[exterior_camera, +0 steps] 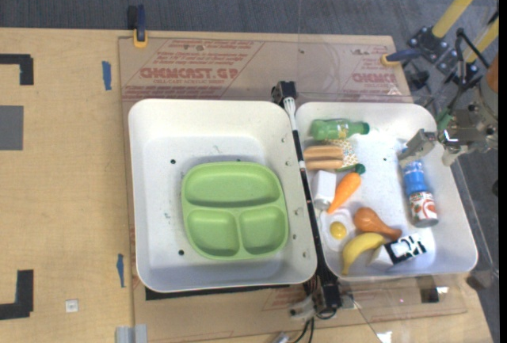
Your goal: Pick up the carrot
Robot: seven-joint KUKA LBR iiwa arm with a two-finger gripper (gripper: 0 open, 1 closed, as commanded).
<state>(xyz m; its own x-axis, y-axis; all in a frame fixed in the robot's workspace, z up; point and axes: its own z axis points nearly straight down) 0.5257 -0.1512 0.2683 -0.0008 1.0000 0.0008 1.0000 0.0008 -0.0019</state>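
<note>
The toy carrot (346, 189) lies tilted in the right bin (459, 234), just below the hot dog (326, 154) and above the fried egg (338, 226). It looks light, rigid, smooth plastic, likely slippery; the thick orange middle seems the best hold. The gripper (432, 139) hovers at the bin's right edge, well apart; its opening I cannot tell.

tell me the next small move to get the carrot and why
Probably swing the gripper left and toward the bin's middle, over the carrot. It sits at the right bin's right rim, well away from the carrot, which lies tilted between the hot dog and egg.
</note>
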